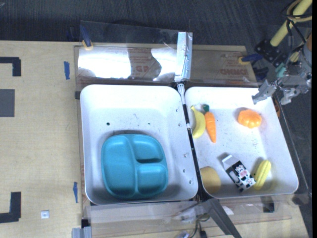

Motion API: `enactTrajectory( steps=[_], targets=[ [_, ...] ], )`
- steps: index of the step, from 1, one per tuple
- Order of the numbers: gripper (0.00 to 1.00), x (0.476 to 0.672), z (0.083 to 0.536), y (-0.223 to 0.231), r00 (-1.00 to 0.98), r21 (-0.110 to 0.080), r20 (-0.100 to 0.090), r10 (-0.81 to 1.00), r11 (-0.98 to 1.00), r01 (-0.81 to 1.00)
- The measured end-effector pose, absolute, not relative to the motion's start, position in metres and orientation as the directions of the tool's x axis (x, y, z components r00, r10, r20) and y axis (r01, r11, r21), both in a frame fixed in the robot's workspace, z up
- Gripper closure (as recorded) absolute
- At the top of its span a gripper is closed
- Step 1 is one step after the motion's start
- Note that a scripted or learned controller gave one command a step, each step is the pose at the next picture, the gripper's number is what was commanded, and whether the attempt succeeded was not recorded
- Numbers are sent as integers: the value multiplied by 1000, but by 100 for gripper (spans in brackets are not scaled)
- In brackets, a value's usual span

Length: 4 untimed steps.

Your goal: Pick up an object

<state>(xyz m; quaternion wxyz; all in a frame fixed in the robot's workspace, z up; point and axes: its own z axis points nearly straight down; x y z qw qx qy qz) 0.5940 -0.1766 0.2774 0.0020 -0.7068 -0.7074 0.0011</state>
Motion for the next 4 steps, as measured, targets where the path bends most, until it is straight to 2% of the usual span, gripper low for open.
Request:
enactTrajectory(
  steps=[1,2,3,4],
  targets=[
    [0,613,103,-215,-106,-11,14,994,106,994],
    [0,649,87,-211,-187,-2,18,982,187,982],
    [100,650,97,-211,-190,3,10,982,190,982],
    [100,669,181,-153,-235,7,-2,972,235,972]
  ],
)
